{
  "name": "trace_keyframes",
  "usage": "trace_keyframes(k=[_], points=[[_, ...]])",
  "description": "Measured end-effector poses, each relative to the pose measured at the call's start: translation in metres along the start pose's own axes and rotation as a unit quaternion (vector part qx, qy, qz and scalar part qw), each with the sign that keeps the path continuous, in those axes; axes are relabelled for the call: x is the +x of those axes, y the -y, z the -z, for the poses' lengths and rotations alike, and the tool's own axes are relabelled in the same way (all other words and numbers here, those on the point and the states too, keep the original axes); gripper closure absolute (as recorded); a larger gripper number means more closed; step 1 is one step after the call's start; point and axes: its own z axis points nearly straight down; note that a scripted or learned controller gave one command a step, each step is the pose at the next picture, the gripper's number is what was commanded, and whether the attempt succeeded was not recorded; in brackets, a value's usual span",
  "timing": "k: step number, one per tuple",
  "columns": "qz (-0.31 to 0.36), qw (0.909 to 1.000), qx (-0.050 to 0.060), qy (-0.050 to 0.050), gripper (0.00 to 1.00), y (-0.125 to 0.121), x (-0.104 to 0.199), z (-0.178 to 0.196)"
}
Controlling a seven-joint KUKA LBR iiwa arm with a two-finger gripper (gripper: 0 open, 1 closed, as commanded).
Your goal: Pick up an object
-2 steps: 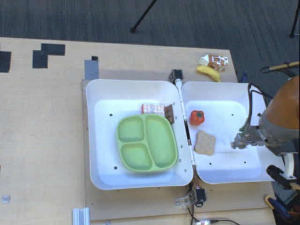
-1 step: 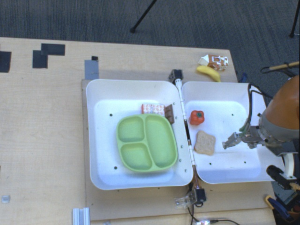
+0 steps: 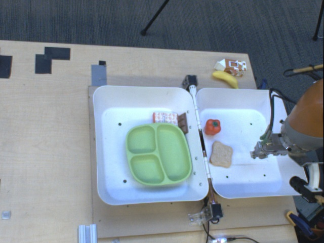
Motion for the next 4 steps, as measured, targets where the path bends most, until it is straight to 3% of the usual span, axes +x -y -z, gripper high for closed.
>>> trace_keyframes(k=[1, 2, 3, 4], points=[[0.000, 1.0000, 0.000, 0.000, 0.00, 0.000, 0.000, 0.000], [-0.003, 1.0000, 0.008, 0.000, 0.00, 0.008, 0.018, -0.043], [-0.002, 1.0000, 0.005, 0.001, 1.00, 0.006, 0.018, -0.031], [-0.002, 1.0000, 0.005, 0.000, 0.00, 0.006, 0.018, -0.032]])
